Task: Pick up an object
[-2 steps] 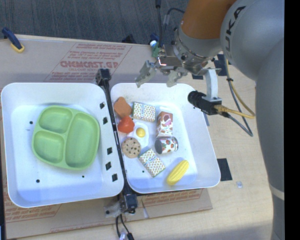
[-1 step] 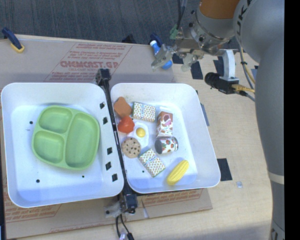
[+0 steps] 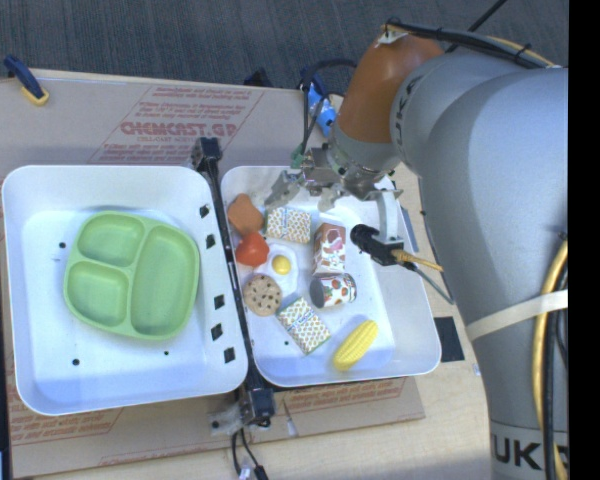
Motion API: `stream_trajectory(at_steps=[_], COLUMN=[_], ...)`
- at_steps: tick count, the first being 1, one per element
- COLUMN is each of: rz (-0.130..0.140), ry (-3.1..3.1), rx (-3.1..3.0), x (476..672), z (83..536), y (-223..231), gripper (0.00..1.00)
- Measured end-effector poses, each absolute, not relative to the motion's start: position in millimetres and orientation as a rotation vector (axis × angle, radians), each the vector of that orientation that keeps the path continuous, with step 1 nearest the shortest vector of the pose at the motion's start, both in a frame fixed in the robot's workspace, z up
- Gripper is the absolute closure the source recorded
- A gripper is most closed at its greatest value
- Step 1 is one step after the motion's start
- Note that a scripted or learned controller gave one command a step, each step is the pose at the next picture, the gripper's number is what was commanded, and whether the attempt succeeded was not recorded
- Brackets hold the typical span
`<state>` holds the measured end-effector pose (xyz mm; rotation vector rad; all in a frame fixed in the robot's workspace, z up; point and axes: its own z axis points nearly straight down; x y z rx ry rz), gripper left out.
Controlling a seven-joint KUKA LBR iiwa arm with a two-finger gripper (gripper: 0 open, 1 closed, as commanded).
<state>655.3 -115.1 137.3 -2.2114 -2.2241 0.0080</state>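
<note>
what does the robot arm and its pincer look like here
The arm is thick, rounded and light grey, with an orange band above the wrist and white lettering low on its body. Thin black cables run along its top. The pincer is a small metallic grey assembly with blue-tipped wiring beside it.

My arm (image 3: 480,168) is grey with an orange band (image 3: 380,88). Both bins (image 3: 40,368) are white. The left one holds a pale green tray (image 3: 132,275). Beside it: a red tomato (image 3: 252,251), yellow corn (image 3: 355,344), a brown speckled cookie (image 3: 263,294), and a diamond-patterned box (image 3: 305,325).
</note>
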Motion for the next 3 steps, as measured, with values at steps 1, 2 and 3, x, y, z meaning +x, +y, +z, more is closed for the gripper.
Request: stream_trajectory(at_steps=[1, 2, 3], rz=[-0.003, 0.003, 0.003], ry=[-2.237, -2.237, -2.229], rx=[-2.227, -2.216, -2.212], x=[606.9, 605.9, 532.1], z=[104.9, 113.7, 192.5], y=[-115.2, -113.4, -81.2], gripper=[0.0, 1.0, 1.0])
